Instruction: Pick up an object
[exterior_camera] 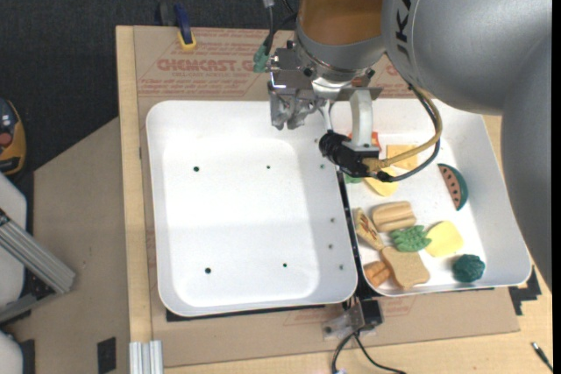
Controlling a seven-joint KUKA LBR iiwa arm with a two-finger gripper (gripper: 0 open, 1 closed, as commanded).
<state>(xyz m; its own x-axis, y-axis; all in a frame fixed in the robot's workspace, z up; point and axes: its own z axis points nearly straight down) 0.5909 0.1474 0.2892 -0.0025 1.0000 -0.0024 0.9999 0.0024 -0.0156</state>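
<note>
So, the end effector (291, 111) hangs over the far rim of the left bin (228, 223), near the divide w/ the right bin (480, 210). I can't tell from this angle whether it's apart or together, since the wrist blocks the view.

The task things are all toy foods in the right bin:
- a watermelon slice (452, 186) by the right wall
- a bread roll (392, 215) mid-bin
- a green leafy piece (408, 237) just beside a yellow wedge (443, 238)
- a dark green broccoli-ish lump (469, 267) at the near right corner
- a tan bread slice (401, 267) by the near left corner

Risks, imo:
- **Empty grab:** The end effector is well apart from every toy. A descent from this spot would prob. meet bare bin floor or the rim itself.
- **Crowding:** The roll, leafy piece and wedge lie close together. A grab there could catch two at once, or shove one aside and lose both.
- **Flat pieces:** The watermelon slice and tan slice lie low on the floor, so a pinch may skid off the top.
- **Walls:** The tan slice and broccoli lump are near the rim. An approach there risks clipping the bin and shifting it on the table (88, 215).
</note>
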